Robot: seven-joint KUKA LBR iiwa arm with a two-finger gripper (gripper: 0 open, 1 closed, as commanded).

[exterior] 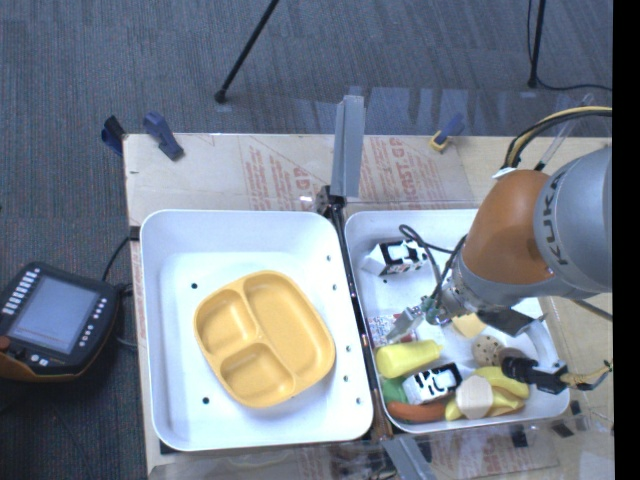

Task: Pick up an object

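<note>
Over right bin (452, 220), gripper (432, 308) low above yellow block (407, 356) — poised for a pick, seemingly; claw state impossible to tell. Yellow tray (263, 338) alone, left bin (160, 268).

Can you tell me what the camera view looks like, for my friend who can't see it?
A grey and orange robot arm reaches from the right into the right white bin, which holds a jumble of small toys and food shapes. The left white bin holds a yellow divided plate. A tablet-like controller sits on the floor at left.
</note>
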